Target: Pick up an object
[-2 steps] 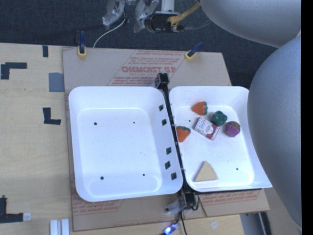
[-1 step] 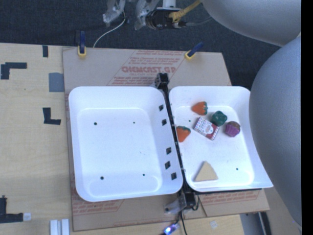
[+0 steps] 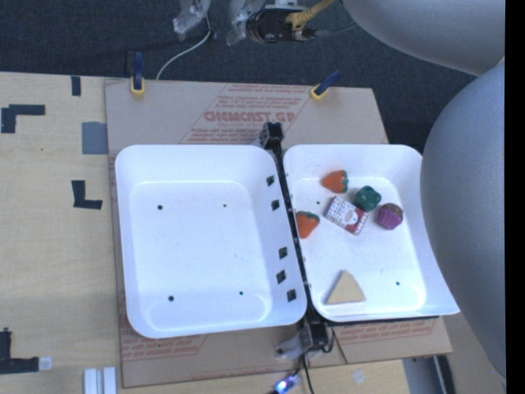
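The right bin (image 3: pixel 385 261) holds several small objects. An orange toy with a green top (image 3: pixel 335 180) lies near its back, with a dark green piece (image 3: pixel 367 197) and a purple one (image 3: pixel 390 216) to its right. A red and white box (image 3: pixel 344 215) lies in the middle. Another orange piece (image 3: pixel 306 223) rests against the divider, and a tan wedge (image 3: pixel 347 289) lies near the front. My gripper (image 3: pixel 214 16) hangs far beyond the bins at the top of the view, open, with nothing between its fingers.
The left bin (image 3: pixel 197 245) sits beside the right one on a cardboard sheet (image 3: pixel 238 117) held by two clamps at its back edge. The grey arm (image 3: pixel 467 162) sweeps down the right side. A cable runs from the wrist toward the bench.
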You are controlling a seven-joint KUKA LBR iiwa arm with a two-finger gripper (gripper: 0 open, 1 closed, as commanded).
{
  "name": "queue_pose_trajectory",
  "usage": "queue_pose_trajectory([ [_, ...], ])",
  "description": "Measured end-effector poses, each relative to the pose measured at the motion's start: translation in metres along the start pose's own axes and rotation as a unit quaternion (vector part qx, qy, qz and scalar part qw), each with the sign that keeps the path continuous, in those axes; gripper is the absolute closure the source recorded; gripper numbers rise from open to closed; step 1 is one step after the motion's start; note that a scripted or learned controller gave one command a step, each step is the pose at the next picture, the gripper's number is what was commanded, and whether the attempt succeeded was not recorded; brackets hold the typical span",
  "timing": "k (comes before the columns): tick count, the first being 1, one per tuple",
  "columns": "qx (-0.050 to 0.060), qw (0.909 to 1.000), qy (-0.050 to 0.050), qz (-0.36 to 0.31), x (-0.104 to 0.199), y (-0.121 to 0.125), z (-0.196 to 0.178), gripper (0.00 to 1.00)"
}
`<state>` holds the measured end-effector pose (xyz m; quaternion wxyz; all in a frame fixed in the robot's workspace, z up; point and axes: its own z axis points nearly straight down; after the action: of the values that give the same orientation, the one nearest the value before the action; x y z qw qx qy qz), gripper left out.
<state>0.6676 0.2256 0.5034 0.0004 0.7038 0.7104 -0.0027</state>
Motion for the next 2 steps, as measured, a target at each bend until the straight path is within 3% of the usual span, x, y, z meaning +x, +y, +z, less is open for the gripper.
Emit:
queue_pose_trajectory([
  [2,0.001,1.0,-0.001,-0.002,0.0023,-0.0005,-0.0192,1.0],
])
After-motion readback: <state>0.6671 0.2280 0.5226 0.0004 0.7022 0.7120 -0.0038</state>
